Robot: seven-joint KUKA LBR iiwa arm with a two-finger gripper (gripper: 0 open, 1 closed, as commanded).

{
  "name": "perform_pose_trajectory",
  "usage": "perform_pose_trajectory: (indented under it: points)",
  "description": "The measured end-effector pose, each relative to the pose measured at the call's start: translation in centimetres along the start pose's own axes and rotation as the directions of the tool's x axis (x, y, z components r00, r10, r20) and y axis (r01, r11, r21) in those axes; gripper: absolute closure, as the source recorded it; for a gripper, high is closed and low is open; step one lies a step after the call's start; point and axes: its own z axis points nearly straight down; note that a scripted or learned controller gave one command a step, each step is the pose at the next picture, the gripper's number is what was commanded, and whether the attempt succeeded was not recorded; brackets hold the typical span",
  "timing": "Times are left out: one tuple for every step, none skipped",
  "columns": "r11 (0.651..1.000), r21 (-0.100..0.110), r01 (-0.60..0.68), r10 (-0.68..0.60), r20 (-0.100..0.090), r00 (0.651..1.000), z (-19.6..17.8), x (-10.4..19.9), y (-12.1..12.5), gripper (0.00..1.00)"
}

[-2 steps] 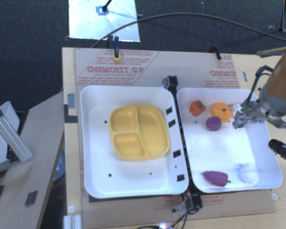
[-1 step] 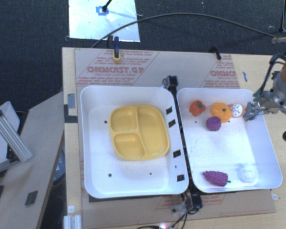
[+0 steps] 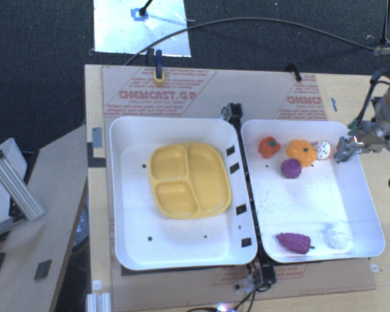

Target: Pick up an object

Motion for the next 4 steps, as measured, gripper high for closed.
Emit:
perform_pose_trajectory:
  points:
    - [1.0,0.0,0.004,-0.004,-0.002,1.0,-1.1,5.3,0.3,1.0]
    - [1.0,0.002,0.003,-0.003,-0.002,1.0,0.0,10.5,-0.2,1.0]
    - [1.0,0.001,0.002,-0.002,-0.002,1.0,0.8,15.4,-0.3,1.0]
    - [1.0,0.002,0.003,-0.003,-0.003,1.0,-0.3,20.8,-1.4,1.0]
